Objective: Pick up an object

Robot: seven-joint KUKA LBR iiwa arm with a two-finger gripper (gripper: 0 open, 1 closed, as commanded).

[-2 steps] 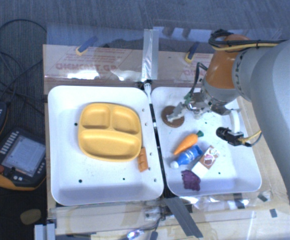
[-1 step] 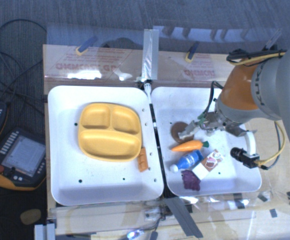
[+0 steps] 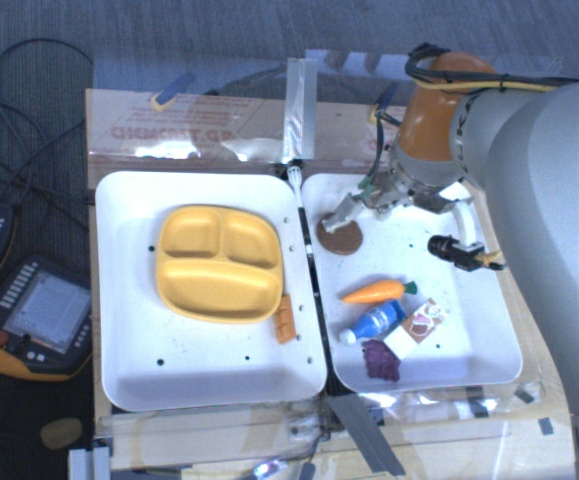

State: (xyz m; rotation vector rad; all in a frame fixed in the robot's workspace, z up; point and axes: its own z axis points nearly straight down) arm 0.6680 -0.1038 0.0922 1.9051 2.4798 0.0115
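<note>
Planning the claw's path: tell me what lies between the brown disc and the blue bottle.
The camera view shows the toy carrot lying between the brown disc and the blue bottle.

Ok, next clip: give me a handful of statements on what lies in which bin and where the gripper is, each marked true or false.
1. The yellow divided tray lies in the left bin. True.
2. The carrot lies in the left bin. False: it lies in the right bin, above the blue bottle.
3. The gripper is over the right bin's upper part, by the brown disc. True.
4. The purple object lies on the yellow tray. False: it lies near the right bin's front edge, below the bottle.
5. A small orange piece lies beside the tray's lower right corner. True.
</note>
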